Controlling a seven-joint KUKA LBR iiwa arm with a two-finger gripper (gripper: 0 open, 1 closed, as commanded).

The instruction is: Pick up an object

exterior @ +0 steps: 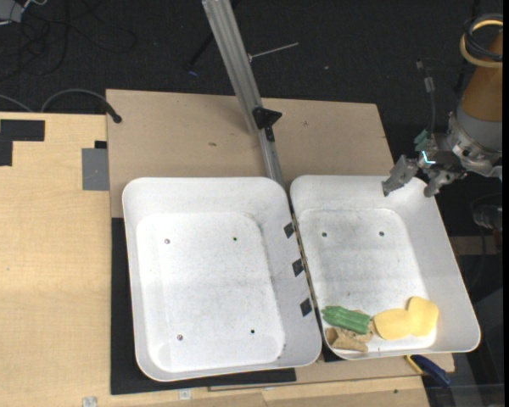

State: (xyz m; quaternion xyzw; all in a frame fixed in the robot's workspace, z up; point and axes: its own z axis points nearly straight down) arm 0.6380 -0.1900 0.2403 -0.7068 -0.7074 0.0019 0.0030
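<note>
From the overhead camera, two white bins sit side by side on the bench: the left bin (208, 278) and the right bin (382, 261). The loose things are bunched in the near corner of the right bin: a green piece (348, 318), a tan scrap (349, 339) just beside it on the near side, and a yellow lump (407, 320) to its right, close to or touching the green piece. The arm (482, 83) reaches in at the far right, and its gripper (414, 176) hangs over the far right rim of the right bin, well apart from the cluster. The two fingers look spread apart with nothing between them, so it carries nothing. By my reading the pick has not begun; this is the approach stage. The next move calls for travelling toward the near edge of the bin, settling over one item, probably the yellow lump as the largest, then descending with the fingers astride it, minding the bin wall close by
</note>
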